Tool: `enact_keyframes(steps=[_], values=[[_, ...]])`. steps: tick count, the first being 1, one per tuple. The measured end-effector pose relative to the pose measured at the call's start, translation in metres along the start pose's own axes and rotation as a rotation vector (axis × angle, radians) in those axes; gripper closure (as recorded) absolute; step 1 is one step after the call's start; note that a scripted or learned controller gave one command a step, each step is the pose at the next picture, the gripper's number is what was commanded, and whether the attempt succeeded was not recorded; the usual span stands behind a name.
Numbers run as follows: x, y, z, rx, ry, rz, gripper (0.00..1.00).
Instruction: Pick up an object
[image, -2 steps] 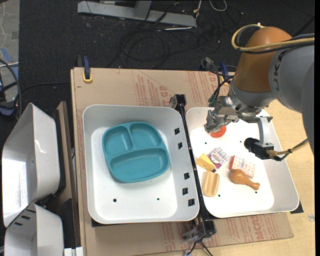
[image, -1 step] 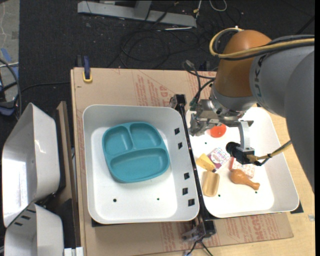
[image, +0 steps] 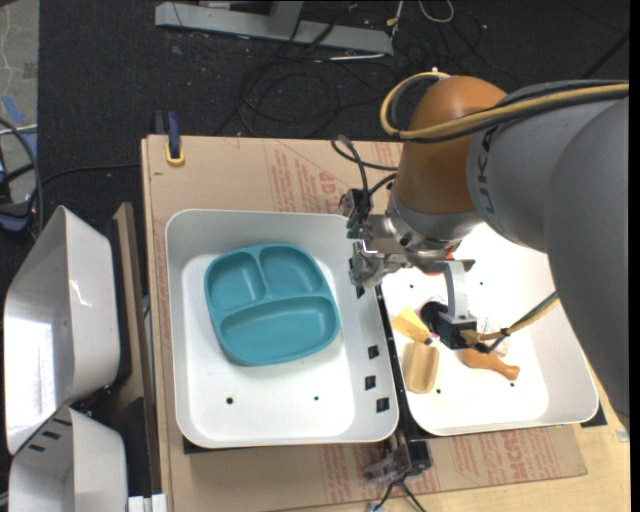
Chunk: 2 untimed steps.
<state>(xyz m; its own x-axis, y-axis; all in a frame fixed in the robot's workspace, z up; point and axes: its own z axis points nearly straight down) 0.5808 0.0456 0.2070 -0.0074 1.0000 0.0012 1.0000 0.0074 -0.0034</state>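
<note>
camera view puts the tool (image: 365, 262) over the wall between the bins, and i can't tell how open it is or whether it holds anything. likeliest pick is the yellow wedge (image: 410, 325), just down-right of it in the right bin (image: 560, 400), with a tan block (image: 422, 368) just beside it. the teal plate (image: 270, 305) lies well apart, left.

Just beside the pincer (image: 362, 272), a yellow wedge (image: 410, 325), a tan piece (image: 422, 368) and an orange piece (image: 490, 362) crowd together. On its other side a teal plate (image: 270, 305) takes the bin's (image: 270, 405) middle, with bare floor around it.
</note>
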Motion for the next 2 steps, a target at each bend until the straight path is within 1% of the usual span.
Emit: enact_keyframes(steps=[1, 2], values=[[0.0526, -0.0194, -0.0182, -0.004, 0.001, -0.002, 1.00], [0.0487, -0.0187, -0.0174, -0.003, -0.002, 0.005, 0.00]])
